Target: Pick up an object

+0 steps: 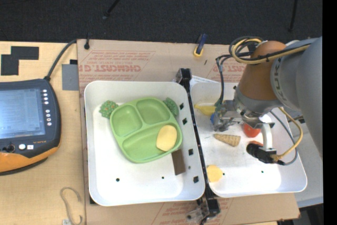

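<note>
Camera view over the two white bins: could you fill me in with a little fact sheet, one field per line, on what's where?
left bin: green divided plate with a yellow piece on it; brown block beside the plate
right bin: cone-shaped piece, round yellow piece, yellow item, red item
gripper: low in the right bin, above the cone; finger state unclear
beside bins: tablet-like screen at left

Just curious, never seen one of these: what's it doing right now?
Gripper low in right bin, grip unclear. Cone piece lies beside it. Red item close by.
</note>
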Controlling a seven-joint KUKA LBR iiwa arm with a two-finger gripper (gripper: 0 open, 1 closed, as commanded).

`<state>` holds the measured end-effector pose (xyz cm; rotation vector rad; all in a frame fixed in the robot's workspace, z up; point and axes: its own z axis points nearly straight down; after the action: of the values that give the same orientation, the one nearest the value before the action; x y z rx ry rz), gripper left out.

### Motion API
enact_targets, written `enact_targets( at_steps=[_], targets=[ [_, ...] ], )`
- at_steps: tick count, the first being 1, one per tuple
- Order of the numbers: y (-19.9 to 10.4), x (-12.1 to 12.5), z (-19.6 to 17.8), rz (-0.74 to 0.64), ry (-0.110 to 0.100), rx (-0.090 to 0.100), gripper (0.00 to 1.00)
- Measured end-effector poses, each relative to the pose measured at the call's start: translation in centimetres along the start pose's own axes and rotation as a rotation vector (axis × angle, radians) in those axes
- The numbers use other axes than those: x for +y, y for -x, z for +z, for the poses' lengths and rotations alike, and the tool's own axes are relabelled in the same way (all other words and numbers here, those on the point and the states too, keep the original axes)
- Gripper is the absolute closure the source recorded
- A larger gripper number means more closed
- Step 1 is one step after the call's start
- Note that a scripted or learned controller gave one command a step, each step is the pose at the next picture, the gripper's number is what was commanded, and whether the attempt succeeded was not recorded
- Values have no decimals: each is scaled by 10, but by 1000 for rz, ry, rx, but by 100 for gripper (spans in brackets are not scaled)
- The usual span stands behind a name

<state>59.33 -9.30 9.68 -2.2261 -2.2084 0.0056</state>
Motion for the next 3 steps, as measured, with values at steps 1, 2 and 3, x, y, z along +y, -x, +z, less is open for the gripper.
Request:
enact_targets(
  at_steps=[1, 2, 3],
  targets=[
    [-2, -10, -49, 2, 6, -1, 100],
    [1, -13, -111, -2, 9, -2, 100],
    [2, -13, -132, -5, 7, -1, 100]
  ],
)
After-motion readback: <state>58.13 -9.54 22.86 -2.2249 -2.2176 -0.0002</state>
